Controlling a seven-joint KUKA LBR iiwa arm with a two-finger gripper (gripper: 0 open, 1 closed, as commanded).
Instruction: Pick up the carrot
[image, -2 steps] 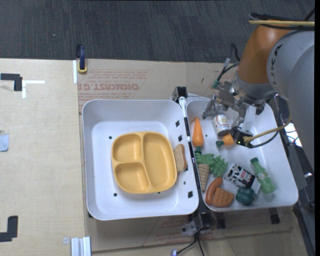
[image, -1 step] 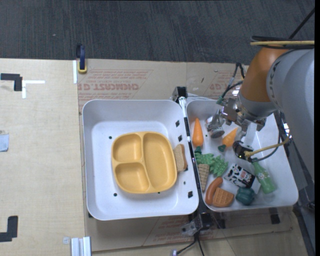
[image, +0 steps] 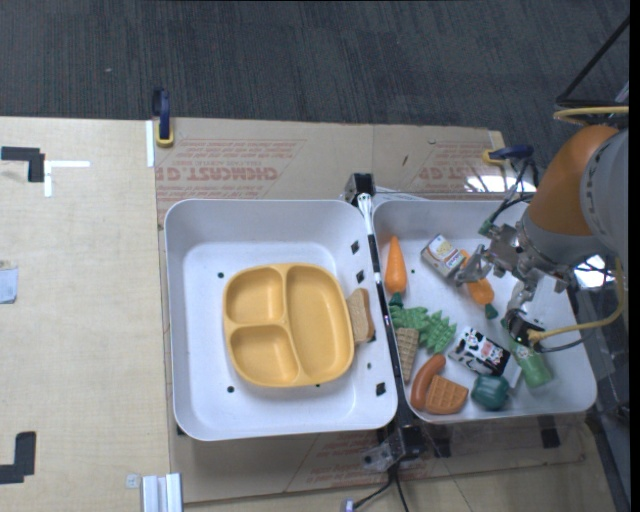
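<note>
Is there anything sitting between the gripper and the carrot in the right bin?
Yes. The carrot lies by the right bin's left wall, and the gripper is further right. A small tan box sits on the bin floor between them; a sideways move would meet it, while a higher approach should clear it.
</note>
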